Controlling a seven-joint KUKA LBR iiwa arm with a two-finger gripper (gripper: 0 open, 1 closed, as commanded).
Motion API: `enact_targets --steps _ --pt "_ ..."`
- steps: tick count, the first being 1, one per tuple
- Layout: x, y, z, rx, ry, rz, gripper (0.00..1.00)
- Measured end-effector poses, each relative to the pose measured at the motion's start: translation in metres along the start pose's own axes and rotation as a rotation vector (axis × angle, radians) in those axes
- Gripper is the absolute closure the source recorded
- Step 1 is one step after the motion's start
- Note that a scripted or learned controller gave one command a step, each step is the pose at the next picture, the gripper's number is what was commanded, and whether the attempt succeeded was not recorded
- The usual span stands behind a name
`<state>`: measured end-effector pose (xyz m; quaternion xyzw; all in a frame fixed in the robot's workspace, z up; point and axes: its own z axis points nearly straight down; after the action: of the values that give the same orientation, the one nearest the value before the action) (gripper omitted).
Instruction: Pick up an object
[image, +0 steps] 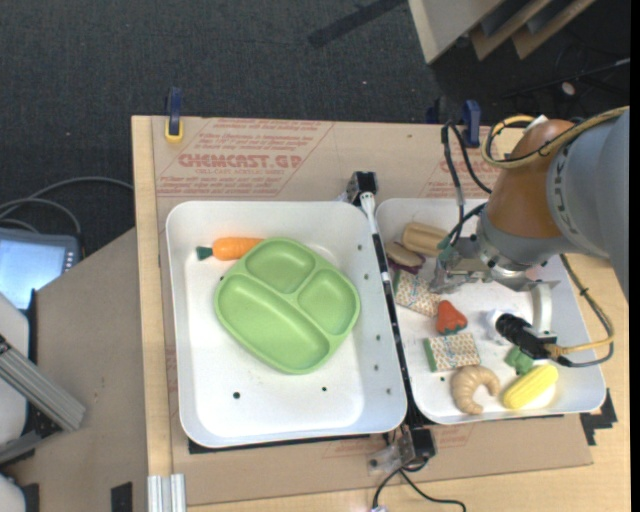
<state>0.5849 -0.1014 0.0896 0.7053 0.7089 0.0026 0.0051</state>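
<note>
1. Position. I, the gripper (447, 272), hang over the right bin (425, 392), in its far, view-left quarter. The wall it shares with the left bin (200, 385) runs near me on my view-left side.

2. Jaw state. I cannot tell whether my jaws are released or clenched; my own wrist housing covers them from this slant.

3. Objects near me.
- Red toy (451, 316): just nearward of me, possibly a strawberry, though it is too small to confirm.
- Patterned packet (412, 293): just beside me, view-left, lying close along the shared wall.
- Tan roll (424, 238): farward and view-left of me, near the far rim, with a dark brown piece (404, 255) touching its near side.
- Green-edged packet (455, 351): nearward, beyond the red toy.
- Croissant (473, 387) and yellow corn toy (530, 386): well nearward of me, side by side at the near rim.

4. Open room. Bare floor lies in the near, view-left corner of the right bin. Across the shared wall, well view-left of me, a green divided plate (288, 303) fills the middle of the left bin. A carrot (232, 248) touches the plate's far edge. A broad bare strip runs along that bin's near rim.
</note>
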Motion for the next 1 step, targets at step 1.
enact_targets --steps 1 --pt "-0.0025 -0.0037 0.0049 0.01 0.003 0.005 0.0"
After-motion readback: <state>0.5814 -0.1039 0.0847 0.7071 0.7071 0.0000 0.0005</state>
